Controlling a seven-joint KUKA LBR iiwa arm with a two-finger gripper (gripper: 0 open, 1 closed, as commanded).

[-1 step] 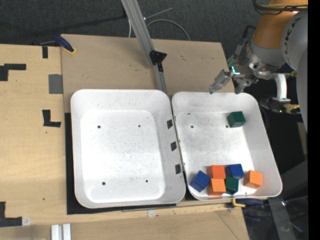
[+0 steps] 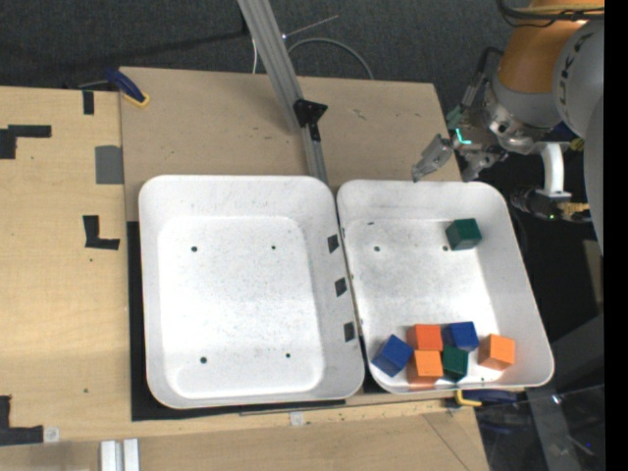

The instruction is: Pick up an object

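Wooden desk (image 2: 245,126), two white bins. Gripper (image 2: 446,157): spread, holding nothing, poised just beyond the right bin's (image 2: 520,292) far rim. Lone dark green cube (image 2: 463,234): inside that bin, near its far edge, closest to the gripper. Cluster of blue, orange and green cubes (image 2: 442,349): same bin, near edge. Left bin (image 2: 147,263): beside it. Pick judged not yet begun.

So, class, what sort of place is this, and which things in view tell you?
Probably a robotics lab test bench: a grey and orange robot arm, two white bins side by side, and small coloured blocks laid out for picking practice.
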